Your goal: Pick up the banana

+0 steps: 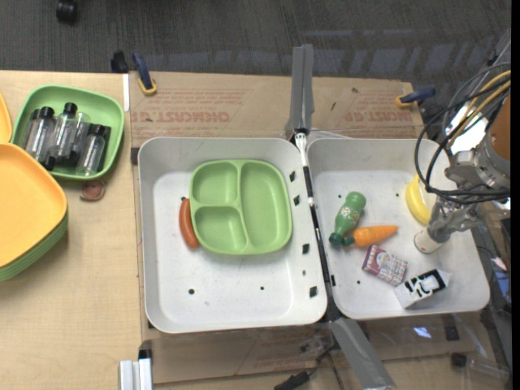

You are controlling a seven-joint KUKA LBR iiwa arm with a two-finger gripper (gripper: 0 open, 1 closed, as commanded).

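Note:
The banana (417, 201) is yellow and lies near the right wall of the right bin (349, 299), partly hidden behind the arm. My gripper (427, 240) hangs down into this bin just in front of the banana, its tip close to the bin floor. Nothing shows in its grasp from this angle.
The right bin also holds a green bottle (349, 213), a carrot (374, 235), a pink packet (384, 265) and a black and white box (424, 286). In the left bin lie a green divided plate (241, 206) and a sausage (188, 222). Left of the bins are a green tray of bottles (69, 131) and orange plates (28, 210).

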